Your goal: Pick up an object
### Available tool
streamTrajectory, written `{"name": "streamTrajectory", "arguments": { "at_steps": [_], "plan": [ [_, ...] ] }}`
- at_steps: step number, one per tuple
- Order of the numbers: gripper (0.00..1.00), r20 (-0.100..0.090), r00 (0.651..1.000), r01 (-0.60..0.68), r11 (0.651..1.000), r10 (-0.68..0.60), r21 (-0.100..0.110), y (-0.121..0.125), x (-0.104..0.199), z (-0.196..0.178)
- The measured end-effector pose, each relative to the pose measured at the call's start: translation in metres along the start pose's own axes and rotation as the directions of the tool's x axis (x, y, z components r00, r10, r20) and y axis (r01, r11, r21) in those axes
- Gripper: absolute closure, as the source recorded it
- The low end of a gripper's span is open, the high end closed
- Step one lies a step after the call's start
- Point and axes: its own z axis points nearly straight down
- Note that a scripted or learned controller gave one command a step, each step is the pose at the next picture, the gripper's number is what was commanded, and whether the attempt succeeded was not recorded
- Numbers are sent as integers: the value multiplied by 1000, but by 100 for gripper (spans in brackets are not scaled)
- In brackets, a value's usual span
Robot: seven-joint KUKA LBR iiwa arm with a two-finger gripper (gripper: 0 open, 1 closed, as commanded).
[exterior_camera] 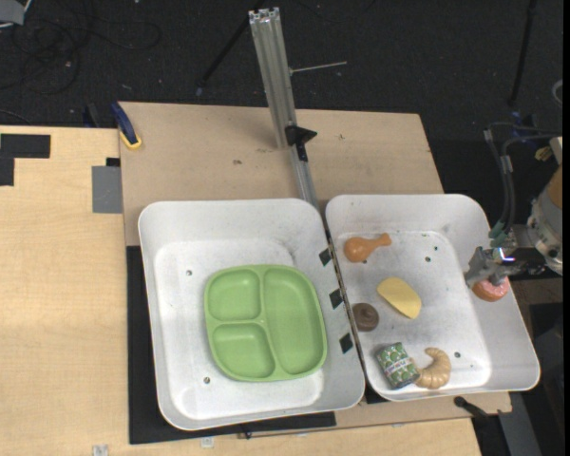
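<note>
The table (266, 150) carries two shallow white bins side by side. The left bin (171, 245) holds a green tray (264, 323) with three compartments, lying flat near its middle, well apart from everything else.

The right bin (456, 217) holds the small pieces. A yellow wedge (400, 297) lies near the bin's middle, its long axis running from upper left to lower right. An orange drumstick (366, 247) lies above it, its thick end to the left and its thin end pointing right and slightly up. A tan croissant (435, 369) sits near the bin's front edge, curved, its long axis close to upright in the view. Just left of it, almost touching, is a green packet (395, 365), tilted. A brown disc (365, 316) lies by the bin's left wall, beside the wedge.

The tool (489, 272) is at the right bin's right rim, reaching in from the right. A small pink-red round thing (491, 290) sits right under it at the rim; whether the tool grasps it or is released cannot be told, as that part is small and dark.
</note>
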Motion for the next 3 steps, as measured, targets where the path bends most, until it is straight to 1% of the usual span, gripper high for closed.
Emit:
{"name": "streamTrajectory", "arguments": {
  "at_steps": [1, 2, 3],
  "plan": [
    [100, -1, 1000, 1, 1000, -1, 3, 0, -1, -20],
    [100, -3, 1000, 3, 1000, -3, 4, 22, 45, -21],
    [100, -4, 1000, 4, 1000, -4, 9, 39, 99, -2]
  ]
}}
